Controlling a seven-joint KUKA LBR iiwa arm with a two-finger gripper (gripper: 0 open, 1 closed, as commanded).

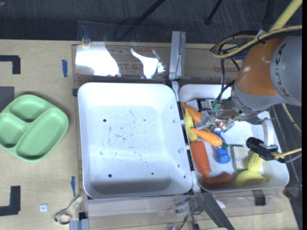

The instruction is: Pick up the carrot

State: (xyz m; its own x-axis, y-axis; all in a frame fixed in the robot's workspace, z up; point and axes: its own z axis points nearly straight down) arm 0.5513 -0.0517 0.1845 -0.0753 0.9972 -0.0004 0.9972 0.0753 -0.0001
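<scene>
Wooden bench (33, 186) is spreading across the bottom and left of the view, with black corner marks and strips of blue tape (64, 67) on it. At the near edge a beige tool with loop handles (67, 213) is lying just below the left bin's corner. Left of that bin, a green divided plate (32, 126) is sitting on the wood, apart from everything else.

White and shallow, the left bin (129, 138) is showing faint scuffs and a few dark dots on its floor. Right beside it, the right bin (278, 176) is holding a heap of toy food: a yellow corn cob (253, 163) and a yellow piece (249, 177) near the front, a long red-orange piece (201, 158) along the left wall, a blue item (222, 155), and a brown sausage-like piece (218, 178).

Further in, the carrot (208, 136) is lying slantwise near the left wall of the right bin, just beneath the gripper (211, 119). A second orange piece (193, 113) is lying just beyond it. Whether the jaws are wide or narrow I cannot tell; the clutter is hiding them. Nothing is visibly being held.

Behind, the orange-banded arm (261, 75) is reaching in from the right, trailing yellow cables (230, 44). A clear sheet (124, 56) is catching glare past the bins, and dark carpet (120, 4) is lying beyond the bench.
</scene>
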